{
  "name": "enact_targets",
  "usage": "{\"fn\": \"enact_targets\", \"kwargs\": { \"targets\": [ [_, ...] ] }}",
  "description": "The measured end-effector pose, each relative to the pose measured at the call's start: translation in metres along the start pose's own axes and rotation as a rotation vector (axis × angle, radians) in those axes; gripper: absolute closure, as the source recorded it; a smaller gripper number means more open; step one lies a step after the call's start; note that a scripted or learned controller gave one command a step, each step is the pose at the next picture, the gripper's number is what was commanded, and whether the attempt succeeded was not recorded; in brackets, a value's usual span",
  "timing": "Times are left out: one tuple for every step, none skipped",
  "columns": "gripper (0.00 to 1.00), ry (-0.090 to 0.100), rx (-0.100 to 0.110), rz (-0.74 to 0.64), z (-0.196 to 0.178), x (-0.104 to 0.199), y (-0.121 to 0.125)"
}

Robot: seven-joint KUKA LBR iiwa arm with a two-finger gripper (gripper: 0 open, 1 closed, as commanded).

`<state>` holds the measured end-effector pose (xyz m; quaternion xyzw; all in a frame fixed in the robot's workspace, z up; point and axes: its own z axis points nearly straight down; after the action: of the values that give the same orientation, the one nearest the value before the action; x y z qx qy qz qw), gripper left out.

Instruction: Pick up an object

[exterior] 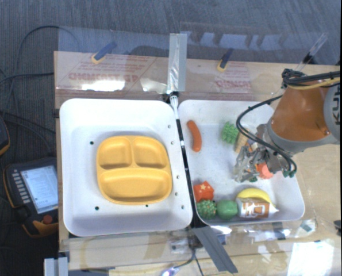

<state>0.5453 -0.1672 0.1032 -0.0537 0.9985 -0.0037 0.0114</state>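
My gripper (250,167) hangs low over the right part of the right bin (214,165), below the orange wrist band. A small orange-red object (265,171) lies right beside its fingers, touching or nearly so. A green knobbly piece (230,132) sits just up-left of the gripper. Further left lies a sausage (194,135). Along the bin's front edge are a red pepper (203,191), a broccoli piece (206,208), a green lime-like fruit (227,210), a banana (254,195) and an orange-labelled can (254,210).
The left bin (79,154) holds a yellow divided tray (134,168). A divider wall (182,154) runs between the two bins. Black cables loop from the wrist over the right bin's back right. Tablets and cables lie off the bench at the left.
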Motion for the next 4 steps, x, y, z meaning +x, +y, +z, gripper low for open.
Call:
{"fn": "enact_targets", "kwargs": {
  "targets": [
    [0.00,0.000,0.000,0.000,0.000,0.000,0.000],
    [0.00,0.013,-0.006,0.059,0.013,-0.025,0.002],
    [0.00,0.006,-0.004,0.066,0.013,-0.056,0.041],
    [0.00,0.009,-0.005,-0.065,0.015,-0.123,0.034]
  ]
}}
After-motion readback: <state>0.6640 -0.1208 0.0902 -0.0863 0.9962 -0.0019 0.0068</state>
